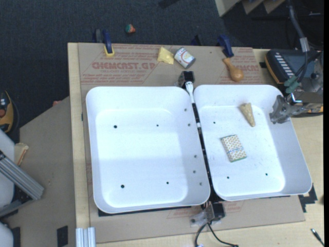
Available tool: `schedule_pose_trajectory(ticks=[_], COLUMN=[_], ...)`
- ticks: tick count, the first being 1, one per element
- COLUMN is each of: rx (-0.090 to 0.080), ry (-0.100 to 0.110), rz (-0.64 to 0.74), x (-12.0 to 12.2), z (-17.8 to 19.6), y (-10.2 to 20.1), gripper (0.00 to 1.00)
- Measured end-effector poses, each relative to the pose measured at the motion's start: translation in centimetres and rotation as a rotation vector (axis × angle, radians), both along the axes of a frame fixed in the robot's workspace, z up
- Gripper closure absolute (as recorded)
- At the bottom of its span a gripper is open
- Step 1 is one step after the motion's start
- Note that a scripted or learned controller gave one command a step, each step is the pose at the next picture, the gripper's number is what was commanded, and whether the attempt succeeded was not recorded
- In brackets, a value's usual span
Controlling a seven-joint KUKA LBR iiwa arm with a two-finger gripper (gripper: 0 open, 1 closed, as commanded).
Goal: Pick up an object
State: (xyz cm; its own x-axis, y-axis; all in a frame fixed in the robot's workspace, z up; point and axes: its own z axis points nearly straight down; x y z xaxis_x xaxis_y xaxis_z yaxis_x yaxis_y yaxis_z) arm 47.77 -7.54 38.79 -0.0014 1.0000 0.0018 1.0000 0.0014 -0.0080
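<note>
Claw at right bin right rim, finger state impossible to tell. Patterned packet flat mid-bin, tan wedge nearer claw. Risks: descent clipping rim; flat packet slipping from pinch; wedge rolling away when nudged.

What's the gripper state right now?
Gripper: at the right bin's right rim, nothing visibly held; open or shut cannot be told.
</note>
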Motion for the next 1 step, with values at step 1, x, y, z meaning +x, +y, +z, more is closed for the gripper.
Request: schedule_pose_trajectory(ticks=[1], rx=[-0.001], ry=[-0.031], rz=[0.006], x=[0.22], z=[15.69], y=[4.86], gripper=[1.0])
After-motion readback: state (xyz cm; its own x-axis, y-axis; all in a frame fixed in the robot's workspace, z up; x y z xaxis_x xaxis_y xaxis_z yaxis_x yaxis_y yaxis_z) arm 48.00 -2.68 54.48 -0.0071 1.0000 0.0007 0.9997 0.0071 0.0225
